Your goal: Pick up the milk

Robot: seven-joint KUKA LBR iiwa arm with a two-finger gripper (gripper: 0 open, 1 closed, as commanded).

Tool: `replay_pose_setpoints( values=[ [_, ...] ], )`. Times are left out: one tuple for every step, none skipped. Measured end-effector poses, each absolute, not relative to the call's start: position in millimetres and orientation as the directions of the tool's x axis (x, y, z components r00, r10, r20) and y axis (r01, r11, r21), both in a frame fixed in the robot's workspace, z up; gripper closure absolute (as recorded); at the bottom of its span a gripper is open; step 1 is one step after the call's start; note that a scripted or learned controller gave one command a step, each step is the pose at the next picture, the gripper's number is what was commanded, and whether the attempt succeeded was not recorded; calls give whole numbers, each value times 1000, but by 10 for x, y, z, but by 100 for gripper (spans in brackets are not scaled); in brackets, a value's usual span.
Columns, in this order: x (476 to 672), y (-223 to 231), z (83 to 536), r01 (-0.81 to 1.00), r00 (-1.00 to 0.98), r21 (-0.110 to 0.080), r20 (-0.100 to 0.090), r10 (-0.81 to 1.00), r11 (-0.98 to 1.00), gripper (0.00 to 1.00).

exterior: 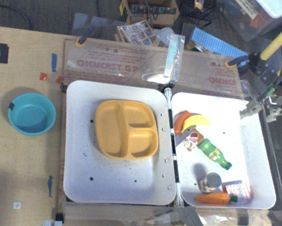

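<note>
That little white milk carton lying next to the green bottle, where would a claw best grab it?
Probably across the middle of the milk carton, coming straight down from above. It lies flat on the bin floor, so its top face is open. The banana, the green bottle and the bin wall crowd its sides.

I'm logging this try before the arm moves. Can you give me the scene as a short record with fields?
left bin: yellow divided plate
right bin: banana, green bottle, can, carrot, small carton
small carton: on its side, by the carrot
outside bins: blue bowl at far left
gripper: over right bin's far right corner
</note>
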State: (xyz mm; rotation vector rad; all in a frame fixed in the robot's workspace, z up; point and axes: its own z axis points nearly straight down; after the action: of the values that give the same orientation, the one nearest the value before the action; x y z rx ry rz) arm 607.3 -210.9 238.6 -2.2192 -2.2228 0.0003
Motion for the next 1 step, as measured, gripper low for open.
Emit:
replay_pose_setpoints(
  values=[
    [6034,-1383,2176,991,-132,-1,1,991,132,0]
  ],
)
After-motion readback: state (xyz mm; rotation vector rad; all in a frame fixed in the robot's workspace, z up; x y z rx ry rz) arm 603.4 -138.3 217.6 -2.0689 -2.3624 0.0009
